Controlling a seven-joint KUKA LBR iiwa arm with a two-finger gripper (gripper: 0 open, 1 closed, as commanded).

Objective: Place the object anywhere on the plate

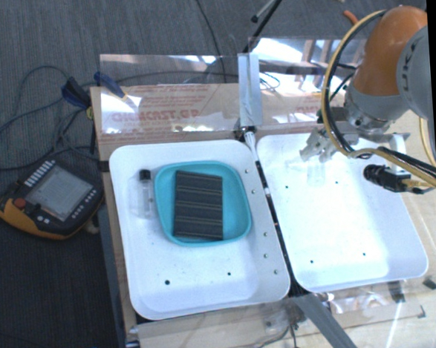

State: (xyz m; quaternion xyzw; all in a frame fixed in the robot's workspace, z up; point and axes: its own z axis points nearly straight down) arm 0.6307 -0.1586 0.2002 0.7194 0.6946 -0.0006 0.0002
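A blue plate (238, 219) sits in the left bin (203, 286). On the middle of the plate lies a dark, ribbed rectangular block (198, 204), flat and wholly inside the rim. My gripper (313, 158) hangs over the far part of the right bin (357, 249), well to the right of the plate and apart from the block. The grey arm with its orange band (393, 42) comes in from the upper right.
A small clear vial with a black cap (143, 188) lies just left of the plate in the left bin. A raised divider (267, 203) separates the two bins. Black and yellow cables (389, 176) hang off the wrist over the right bin.
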